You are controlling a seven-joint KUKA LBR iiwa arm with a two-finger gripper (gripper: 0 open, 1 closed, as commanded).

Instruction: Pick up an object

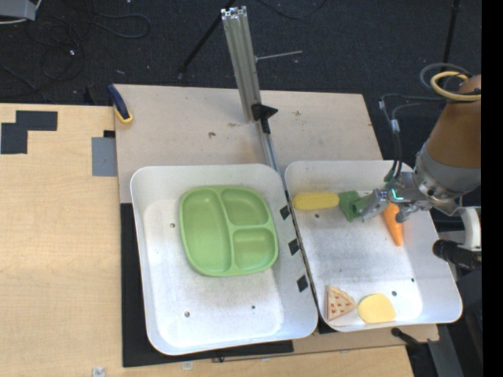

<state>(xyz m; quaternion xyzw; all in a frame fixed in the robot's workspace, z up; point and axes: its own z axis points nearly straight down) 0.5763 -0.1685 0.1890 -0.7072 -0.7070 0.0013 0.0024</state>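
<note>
Whether the jaws are parted or clenched cannot be told: the gripper (pixel 383 201) sits low over the far part of the right bin (pixel 440 309), its tip at a small green object (pixel 351 206) that may be touching it. Just beside the gripper, an orange carrot-shaped piece (pixel 393 224) lies on the bin floor. A yellow oblong piece (pixel 315 202) rests left of the green object. Near the front wall lie a pizza-slice toy (pixel 339 302) and a round yellow piece (pixel 376 309). The left bin (pixel 157 305) holds a green divided plate (pixel 229 230).
</note>
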